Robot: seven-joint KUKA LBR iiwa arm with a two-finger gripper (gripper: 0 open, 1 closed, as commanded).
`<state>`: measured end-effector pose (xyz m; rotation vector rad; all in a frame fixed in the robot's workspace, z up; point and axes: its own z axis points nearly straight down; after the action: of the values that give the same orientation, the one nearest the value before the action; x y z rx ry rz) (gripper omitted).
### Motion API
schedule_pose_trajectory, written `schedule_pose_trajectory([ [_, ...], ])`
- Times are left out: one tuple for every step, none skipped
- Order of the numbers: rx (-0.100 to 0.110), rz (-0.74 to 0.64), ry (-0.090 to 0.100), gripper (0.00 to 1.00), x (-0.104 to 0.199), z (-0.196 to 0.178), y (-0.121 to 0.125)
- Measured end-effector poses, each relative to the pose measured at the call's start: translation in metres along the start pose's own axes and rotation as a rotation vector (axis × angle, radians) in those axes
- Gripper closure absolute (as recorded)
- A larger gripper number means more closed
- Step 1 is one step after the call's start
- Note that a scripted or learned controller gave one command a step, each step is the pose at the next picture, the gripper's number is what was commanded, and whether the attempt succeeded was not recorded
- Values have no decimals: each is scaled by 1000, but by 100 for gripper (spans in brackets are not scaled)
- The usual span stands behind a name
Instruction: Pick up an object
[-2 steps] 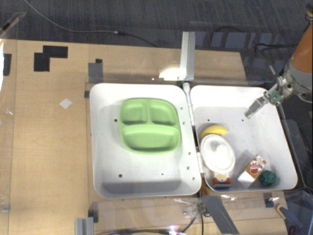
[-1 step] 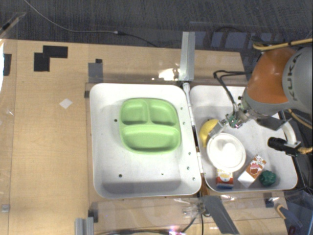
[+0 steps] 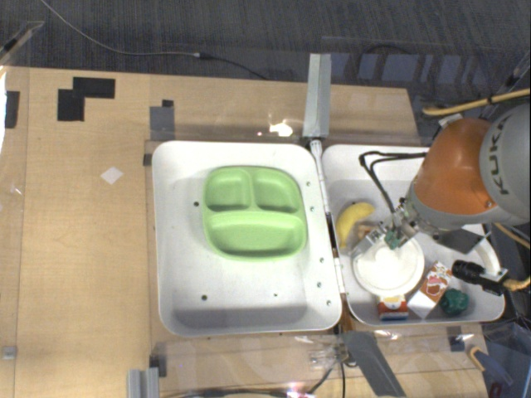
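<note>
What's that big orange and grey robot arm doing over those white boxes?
The robot arm is reaching into the right bin, trying to pick something up. Its tool is down low among the things there, right above a white round dish and next to a banana. A small carton and a dark green toy sit nearby. The left bin holds a green divided tray. Nothing looks lifted yet.

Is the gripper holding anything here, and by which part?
Cannot be told. The gripper sits low between the banana and the white bowl.
</note>
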<state>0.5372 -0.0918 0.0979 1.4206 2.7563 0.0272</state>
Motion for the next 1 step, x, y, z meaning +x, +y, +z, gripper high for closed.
schedule_pose_trajectory([
  [26, -84, 24, 0, 34, -89, 6],
])
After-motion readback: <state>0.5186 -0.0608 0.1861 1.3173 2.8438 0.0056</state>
